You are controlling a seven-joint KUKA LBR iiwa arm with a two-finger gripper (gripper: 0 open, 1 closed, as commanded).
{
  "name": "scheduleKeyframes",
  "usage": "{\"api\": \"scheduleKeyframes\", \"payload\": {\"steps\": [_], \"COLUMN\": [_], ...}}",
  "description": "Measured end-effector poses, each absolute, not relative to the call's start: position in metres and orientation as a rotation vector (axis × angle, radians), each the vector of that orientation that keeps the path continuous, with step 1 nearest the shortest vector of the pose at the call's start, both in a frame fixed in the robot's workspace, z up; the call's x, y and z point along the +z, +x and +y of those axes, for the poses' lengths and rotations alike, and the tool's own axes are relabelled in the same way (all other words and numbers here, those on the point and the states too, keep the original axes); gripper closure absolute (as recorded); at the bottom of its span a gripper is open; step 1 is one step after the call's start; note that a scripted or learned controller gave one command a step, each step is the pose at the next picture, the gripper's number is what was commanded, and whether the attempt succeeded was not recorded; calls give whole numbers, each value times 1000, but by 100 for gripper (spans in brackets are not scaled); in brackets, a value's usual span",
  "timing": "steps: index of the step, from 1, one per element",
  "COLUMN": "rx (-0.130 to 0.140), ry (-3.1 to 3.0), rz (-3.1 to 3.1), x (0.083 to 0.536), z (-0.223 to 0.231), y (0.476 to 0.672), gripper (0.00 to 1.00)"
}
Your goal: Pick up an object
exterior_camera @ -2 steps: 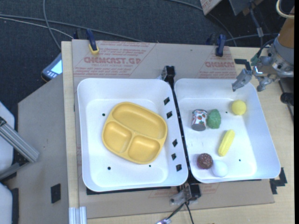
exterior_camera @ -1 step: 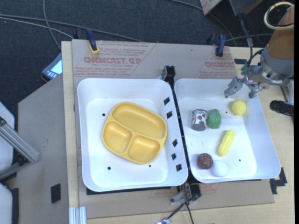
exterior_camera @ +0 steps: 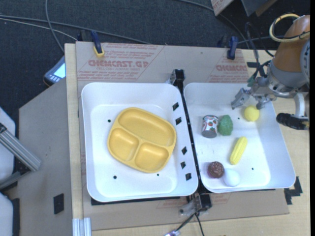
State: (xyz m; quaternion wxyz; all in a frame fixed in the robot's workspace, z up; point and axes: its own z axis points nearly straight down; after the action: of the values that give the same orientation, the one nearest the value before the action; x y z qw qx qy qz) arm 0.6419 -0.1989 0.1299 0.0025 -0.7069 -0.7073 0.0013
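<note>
Your claw (exterior_camera: 252,98) hangs over the right bin's (exterior_camera: 275,132) upper end with fingers spread apart and nothing between them. Yellow ball (exterior_camera: 251,113) lies just below it; green piece (exterior_camera: 226,125) and small can (exterior_camera: 209,126) lie further left. Step: approach. Next, you'd centre over the ball, descend, then close.

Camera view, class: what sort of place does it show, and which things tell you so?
Probably a robotics lab bench. A robot arm reaches over two white bins on a clamped board, toy food such as a corn cob lies inside, and cables trail across the floor.
</note>
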Motion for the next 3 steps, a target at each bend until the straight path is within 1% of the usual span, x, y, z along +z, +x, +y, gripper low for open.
{"api": "scheduleKeyframes", "payload": {"steps": [1, 2, 3], "rx": [-2, -4, -3], "ry": [-2221, -2225, -2223], "rz": [-2225, -2225, -2225], "x": [145, 190, 204], "z": [-199, -203, -203], "y": [644, 643, 644], "gripper": [100, 100, 100]}}
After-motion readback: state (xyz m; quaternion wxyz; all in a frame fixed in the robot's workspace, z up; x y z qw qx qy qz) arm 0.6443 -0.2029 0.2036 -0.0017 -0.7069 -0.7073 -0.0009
